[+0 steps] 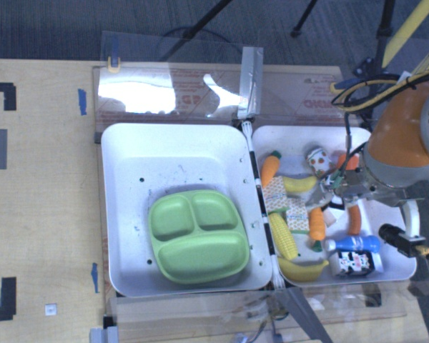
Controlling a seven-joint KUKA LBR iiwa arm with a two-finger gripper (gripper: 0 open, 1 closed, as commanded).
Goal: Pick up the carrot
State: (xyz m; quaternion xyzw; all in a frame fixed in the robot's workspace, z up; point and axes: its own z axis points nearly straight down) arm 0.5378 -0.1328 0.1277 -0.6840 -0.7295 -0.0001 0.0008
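Two orange carrots with green tops lie in the right bin. One carrot rests against the bin's left wall near the back. The other carrot lies near the middle, green end toward the front. My gripper hangs over the middle of the right bin, just up and right of the middle carrot and right of a yellow banana. The wrist's dark parts hide what is under it.
The right bin also holds a corn cob, a second banana, a checkered cloth, a red sausage, a blue-capped bottle, a cow-print can and a small ball. A green divided plate sits in the left bin.
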